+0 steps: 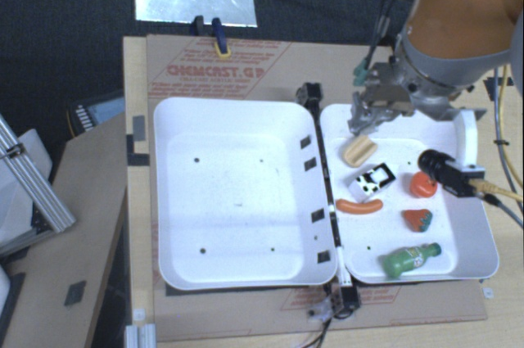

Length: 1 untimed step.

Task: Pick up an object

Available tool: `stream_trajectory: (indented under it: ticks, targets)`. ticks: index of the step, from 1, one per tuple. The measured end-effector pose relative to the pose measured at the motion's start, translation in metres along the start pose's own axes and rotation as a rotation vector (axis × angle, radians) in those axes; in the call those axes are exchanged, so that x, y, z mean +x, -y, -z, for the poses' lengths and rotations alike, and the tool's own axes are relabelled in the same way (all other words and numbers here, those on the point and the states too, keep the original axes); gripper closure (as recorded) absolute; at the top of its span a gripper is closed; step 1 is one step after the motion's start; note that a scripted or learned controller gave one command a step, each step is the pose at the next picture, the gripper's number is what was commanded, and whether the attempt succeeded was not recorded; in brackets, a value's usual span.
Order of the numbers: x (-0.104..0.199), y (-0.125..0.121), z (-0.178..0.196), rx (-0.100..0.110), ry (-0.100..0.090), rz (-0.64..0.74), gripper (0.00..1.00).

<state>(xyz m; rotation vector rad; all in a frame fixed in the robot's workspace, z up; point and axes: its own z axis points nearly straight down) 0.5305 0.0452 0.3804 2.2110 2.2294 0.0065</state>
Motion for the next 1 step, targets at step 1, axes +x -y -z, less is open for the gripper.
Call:
stream_trajectory:
  ticks: [1]
  targets:
    - [0.0597, 0.0165, 0.0316, -0.001, -0.001, 0.002, 1.0]
